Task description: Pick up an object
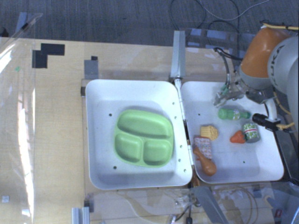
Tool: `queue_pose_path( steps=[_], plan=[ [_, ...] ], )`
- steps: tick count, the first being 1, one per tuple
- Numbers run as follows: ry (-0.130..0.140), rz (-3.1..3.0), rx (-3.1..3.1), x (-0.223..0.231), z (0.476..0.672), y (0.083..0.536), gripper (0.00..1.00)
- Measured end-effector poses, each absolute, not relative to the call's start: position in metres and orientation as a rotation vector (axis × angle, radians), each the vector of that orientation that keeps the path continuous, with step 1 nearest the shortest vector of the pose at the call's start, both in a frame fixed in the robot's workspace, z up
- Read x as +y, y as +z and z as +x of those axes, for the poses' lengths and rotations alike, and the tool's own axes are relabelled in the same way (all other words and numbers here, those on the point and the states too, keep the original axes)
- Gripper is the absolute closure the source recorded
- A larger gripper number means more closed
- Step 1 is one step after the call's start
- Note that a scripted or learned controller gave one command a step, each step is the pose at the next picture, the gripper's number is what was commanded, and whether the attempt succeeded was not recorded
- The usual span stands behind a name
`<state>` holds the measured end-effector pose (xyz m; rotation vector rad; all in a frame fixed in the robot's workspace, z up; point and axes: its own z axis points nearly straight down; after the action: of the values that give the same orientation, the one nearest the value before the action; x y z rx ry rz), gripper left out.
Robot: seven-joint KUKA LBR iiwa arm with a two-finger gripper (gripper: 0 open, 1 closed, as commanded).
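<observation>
The pincer, its grip state impossible to tell, is poised just beyond the green bottle, presumably to pick it.

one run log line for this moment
gripper over right bin, above green bottle | nothing seen held | green tray in left bin

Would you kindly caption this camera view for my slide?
KUKA arm's gripper hovers above a green bottle in the right bin; green tray fills the left.
</observation>
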<state>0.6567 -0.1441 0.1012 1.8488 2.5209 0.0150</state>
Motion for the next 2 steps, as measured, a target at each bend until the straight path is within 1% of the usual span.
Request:
queue_pose_path(
  steps=[1,2],
  plan=[
    [0.015,1.849,2.521,-0.144,0.657,0.101,0.00],
    [0.009,1.772,2.611,-0.189,0.670,0.088,0.00]
  ],
)
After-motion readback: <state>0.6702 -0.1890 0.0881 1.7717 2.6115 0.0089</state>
